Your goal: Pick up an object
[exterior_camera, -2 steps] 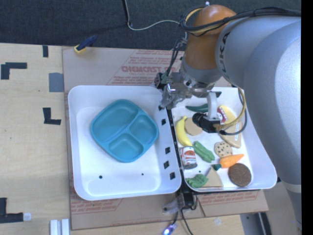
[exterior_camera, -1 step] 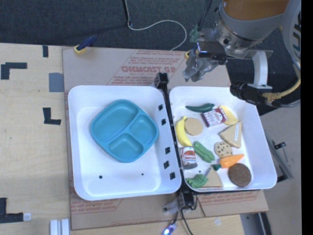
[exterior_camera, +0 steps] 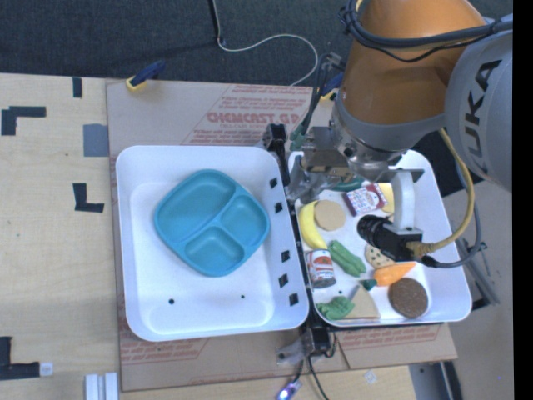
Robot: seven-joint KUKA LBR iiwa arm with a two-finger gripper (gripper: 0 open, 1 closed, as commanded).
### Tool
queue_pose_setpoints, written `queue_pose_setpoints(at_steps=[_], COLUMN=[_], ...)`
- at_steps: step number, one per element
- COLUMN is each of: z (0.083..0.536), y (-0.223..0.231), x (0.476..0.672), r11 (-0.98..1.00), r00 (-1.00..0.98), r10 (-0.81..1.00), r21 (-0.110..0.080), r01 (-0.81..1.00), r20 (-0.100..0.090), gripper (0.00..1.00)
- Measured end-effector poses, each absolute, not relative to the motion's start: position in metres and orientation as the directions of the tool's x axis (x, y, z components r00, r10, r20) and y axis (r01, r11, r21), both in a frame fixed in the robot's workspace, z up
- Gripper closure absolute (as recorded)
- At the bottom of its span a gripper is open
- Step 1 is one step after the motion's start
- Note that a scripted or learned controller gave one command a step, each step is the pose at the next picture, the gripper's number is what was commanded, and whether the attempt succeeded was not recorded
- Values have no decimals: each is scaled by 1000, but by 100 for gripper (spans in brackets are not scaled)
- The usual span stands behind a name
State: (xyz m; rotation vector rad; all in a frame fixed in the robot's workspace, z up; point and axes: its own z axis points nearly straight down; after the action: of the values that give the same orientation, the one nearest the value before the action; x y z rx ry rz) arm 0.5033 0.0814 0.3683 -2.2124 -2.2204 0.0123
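The right bin (exterior_camera: 445,223) holds several toy foods. A yellow banana (exterior_camera: 309,225) lies beside a tan round cracker (exterior_camera: 330,216). Near them are a red-and-white packet (exterior_camera: 365,198), a green pod (exterior_camera: 346,257), a small can (exterior_camera: 321,267), an orange carrot (exterior_camera: 392,273), a brown round cookie (exterior_camera: 408,297), a bread wedge (exterior_camera: 363,306) and a green leaf (exterior_camera: 335,308). My gripper (exterior_camera: 319,171) hangs over the far left part of this bin, just above the banana and cracker, with the arm's bulk hiding much of it. I see nothing held in it.
The left bin (exterior_camera: 133,248) holds a blue divided plate (exterior_camera: 212,221). A black clip divider (exterior_camera: 287,248) runs between the bins. The orange-banded arm (exterior_camera: 408,48) covers the right bin's far side. A white cable (exterior_camera: 266,44) lies behind on the cardboard.
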Motion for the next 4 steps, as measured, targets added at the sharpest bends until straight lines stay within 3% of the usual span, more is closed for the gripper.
queue_pose_setpoints(at_steps=[1,2,3,4], z=[268,455,349,276], y=[80,110,131,77], x=[481,524,481,482], r11=[0,5,4,-6], r00=[0,-5,-4,6], r10=[1000,1000,1000,1000], r21=[-15,19,-14,-10], r01=[1000,1000,1000,1000], r20=[-3,4,-3,-4], gripper=[100,100,100,100])
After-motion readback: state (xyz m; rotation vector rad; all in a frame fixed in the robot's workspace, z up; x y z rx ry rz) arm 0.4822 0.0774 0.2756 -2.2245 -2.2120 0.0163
